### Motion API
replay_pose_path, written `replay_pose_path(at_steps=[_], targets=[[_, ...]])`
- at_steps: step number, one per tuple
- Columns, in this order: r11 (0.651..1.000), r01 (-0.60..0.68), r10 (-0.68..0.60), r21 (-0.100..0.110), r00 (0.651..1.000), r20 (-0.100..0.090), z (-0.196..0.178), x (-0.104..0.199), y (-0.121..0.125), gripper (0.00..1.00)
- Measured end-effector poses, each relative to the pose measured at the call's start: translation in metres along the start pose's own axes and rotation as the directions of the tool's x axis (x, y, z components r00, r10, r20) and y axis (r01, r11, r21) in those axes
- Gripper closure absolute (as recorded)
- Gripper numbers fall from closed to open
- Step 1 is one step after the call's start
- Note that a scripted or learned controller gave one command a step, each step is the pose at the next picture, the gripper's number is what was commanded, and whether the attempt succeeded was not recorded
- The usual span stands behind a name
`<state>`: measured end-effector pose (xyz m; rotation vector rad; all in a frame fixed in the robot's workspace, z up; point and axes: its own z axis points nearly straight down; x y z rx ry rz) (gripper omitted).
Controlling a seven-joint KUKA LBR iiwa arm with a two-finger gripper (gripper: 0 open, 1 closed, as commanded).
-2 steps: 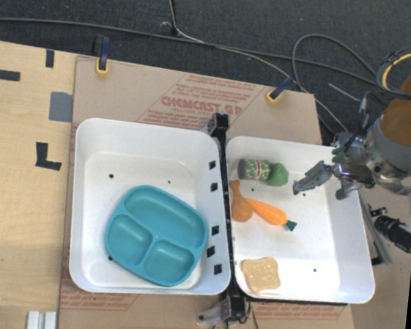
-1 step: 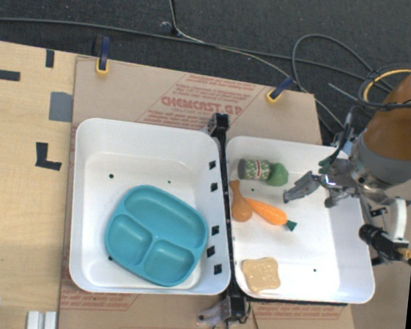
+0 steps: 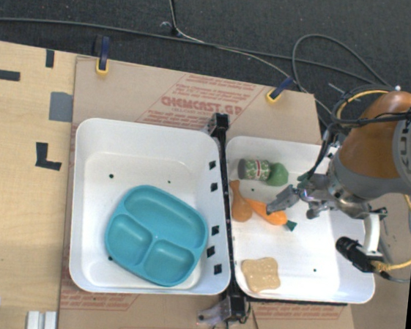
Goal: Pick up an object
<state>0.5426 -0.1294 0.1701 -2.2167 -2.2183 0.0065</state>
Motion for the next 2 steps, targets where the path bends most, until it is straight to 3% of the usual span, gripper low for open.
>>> replay_pose_path(at_steps=[1, 2], targets=[[1.0, 0.0, 0.0, -0.002, 1.0, 0.001, 0.064, 0.001, -0.001, 0.0], [1.0, 0.001, -0.001, -0.006, 1.0, 0.001, 0.051, 0.002, 0.0, 1.0]])
